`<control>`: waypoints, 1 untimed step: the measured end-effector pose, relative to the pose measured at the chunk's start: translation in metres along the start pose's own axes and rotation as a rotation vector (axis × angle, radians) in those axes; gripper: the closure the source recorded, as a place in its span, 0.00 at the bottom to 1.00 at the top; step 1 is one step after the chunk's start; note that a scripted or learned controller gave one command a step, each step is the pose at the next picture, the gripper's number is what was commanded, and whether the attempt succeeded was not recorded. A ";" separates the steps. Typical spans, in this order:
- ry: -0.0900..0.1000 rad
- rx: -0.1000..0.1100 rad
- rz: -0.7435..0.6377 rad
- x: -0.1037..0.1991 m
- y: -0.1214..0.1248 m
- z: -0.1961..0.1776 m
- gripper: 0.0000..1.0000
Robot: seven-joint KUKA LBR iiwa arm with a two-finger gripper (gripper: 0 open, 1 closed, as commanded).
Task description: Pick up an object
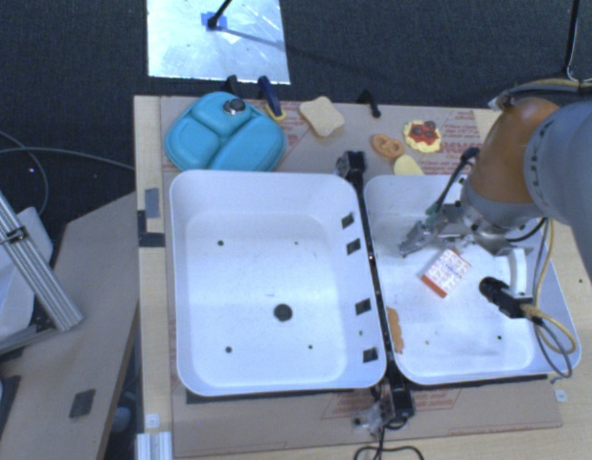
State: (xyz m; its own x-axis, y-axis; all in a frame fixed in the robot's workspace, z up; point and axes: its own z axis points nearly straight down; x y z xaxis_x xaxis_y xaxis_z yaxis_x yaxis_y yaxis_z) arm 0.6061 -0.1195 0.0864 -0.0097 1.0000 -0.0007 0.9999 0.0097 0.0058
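In the right bin, a small flat packet with a white face and an orange-red grid pattern lies on the floor, right of the bin's middle. Its long axis runs on a diagonal, from the near left corner up toward the far right. I cannot read any writing on it; the print is too small.

My hand hangs over the same bin, just to the far left of the packet, its metal fingers pointing left toward the divider between the bins. Whether they are spread or pressed together I cannot tell from this angle, and nothing shows between them. My grey arm with its orange band comes in from the right above the packet.

Against the left wall of the right bin lies a thin orange-brown strip. The left bin holds a small dark round thing near its middle.

On the surface beyond the bins sit a blue divided plate, a toy slice of bread, a toy pretzel and a round toy pizza.
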 end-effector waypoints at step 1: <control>0.000 -0.002 0.014 -0.062 -0.074 -0.002 0.00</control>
State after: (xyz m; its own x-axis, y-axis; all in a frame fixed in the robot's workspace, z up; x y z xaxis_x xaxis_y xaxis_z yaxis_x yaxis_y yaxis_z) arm 0.5325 -0.1821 0.0877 0.0048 1.0000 -0.0006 1.0000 -0.0048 0.0081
